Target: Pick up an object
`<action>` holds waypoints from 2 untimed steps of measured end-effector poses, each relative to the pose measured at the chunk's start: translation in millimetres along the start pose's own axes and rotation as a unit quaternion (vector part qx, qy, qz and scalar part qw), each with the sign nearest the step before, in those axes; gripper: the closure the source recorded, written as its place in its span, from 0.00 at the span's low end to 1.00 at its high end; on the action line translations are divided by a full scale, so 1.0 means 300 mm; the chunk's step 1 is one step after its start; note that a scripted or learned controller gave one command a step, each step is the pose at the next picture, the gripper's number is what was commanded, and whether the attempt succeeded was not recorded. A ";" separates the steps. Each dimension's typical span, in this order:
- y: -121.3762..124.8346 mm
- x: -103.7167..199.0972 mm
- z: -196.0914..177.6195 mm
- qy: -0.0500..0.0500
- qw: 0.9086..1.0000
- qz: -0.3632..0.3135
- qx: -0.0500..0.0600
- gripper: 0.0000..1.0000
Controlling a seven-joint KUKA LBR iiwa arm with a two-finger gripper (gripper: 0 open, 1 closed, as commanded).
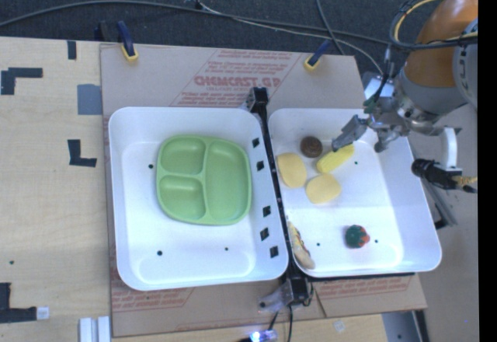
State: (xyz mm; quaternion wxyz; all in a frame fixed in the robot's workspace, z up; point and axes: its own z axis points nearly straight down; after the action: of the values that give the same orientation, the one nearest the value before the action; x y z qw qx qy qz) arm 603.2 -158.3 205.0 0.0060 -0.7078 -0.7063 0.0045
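My gripper [365, 138] hovers over the far part of the right bin [404, 200], its two fingers spread apart with nothing between them, so it is open. The left finger [347, 133] ends just above a long yellow piece [335, 159]. A brown round object [311, 147] lies to the left of that finger. Two more yellow pieces [292, 170] [324, 189] rest near the bin's middle. A small green and red ball [356, 236] sits nearer the front. A pale banana-like item [301, 249] lies against the front left wall.
The left bin [132, 177] holds a green divided plate [205, 179]. A black divider [264, 169] runs between the bins. Cables cross the dark floor behind, and clamps [126, 41] [314, 61] pin the cardboard base.
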 end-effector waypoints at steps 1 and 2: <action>0.010 0.001 -0.027 -0.001 1.000 -0.002 -0.007 0.00; 0.026 -0.018 0.130 -0.002 1.000 -0.002 -0.005 0.00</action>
State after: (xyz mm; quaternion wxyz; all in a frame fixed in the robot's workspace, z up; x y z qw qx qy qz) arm 610.4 -163.7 165.9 0.0013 -0.7067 -0.7075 0.0020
